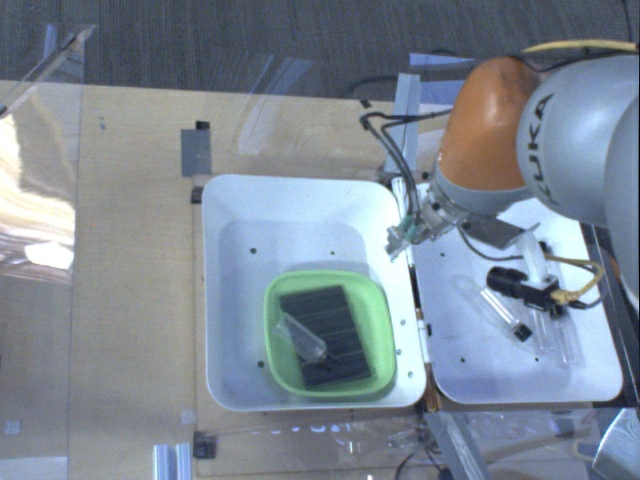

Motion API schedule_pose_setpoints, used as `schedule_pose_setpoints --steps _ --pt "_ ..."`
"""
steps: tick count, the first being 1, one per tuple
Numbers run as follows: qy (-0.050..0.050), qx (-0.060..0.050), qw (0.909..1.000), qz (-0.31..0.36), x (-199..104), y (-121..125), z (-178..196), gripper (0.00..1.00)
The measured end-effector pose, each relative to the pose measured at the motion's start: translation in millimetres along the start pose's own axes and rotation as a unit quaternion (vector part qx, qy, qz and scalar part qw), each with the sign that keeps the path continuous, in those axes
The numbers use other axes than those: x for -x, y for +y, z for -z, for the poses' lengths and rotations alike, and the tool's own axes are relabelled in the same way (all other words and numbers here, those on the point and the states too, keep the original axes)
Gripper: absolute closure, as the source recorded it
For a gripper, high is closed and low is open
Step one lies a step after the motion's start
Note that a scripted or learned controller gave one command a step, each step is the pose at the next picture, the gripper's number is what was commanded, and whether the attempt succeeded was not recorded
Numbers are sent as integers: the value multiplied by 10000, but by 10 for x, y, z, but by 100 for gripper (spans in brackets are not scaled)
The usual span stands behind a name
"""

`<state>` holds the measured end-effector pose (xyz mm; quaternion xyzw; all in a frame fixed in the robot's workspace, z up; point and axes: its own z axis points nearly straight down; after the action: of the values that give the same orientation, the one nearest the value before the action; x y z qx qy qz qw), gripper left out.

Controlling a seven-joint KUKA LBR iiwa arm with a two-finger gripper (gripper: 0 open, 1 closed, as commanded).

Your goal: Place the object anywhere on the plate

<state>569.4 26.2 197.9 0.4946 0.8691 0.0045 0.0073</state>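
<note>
**Tool.** The gripper (530,310) is found low over the right bin (470,368). Whether it is open or closed cannot be told. Nothing can be confirmed as held.

**Task item.** A small black piece (521,331) lies on the floor of the right bin, just beside the gripper. It is judged to be the object in hand. The green plate (270,318) sits in the lower part of the left bin (290,228), well apart from the piece.

**Step in hand.** The step is judged to be the pick, and no carry is yet evident. The piece is small, so the gripper should be centred squarely on it before closing. A firm hold should be confirmed before any lift. The piece should then be raised high enough to clear the 2 adjoining bin rims, which run between pick and plate. Release should be made low over the plate, so that the piece is not bounced off.

**Surroundings and obstructions.** 2 things are already on the plate: a ridged black block (335,323), which takes up most of its middle, and a clear grey piece (300,336) lying partly upon the block. Little bare plate is left, chiefly along the edges. A drop onto the ridged block may roll or slide. The arm (570,138) overhangs the upper right bin, and part of that bin floor is hidden beneath it.
</note>
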Motion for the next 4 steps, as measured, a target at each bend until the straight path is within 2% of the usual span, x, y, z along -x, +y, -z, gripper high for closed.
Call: schedule_pose_setpoints --steps 1,2,3,4 --pt "7 -14 9996 274 291 205 1352 100" --pt "33 -45 9985 545 -380 284 363 100" --pt "35 -32 9976 697 -1058 712 523 100" --pt "22 -21 9926 1213 -422 1212 835 100"
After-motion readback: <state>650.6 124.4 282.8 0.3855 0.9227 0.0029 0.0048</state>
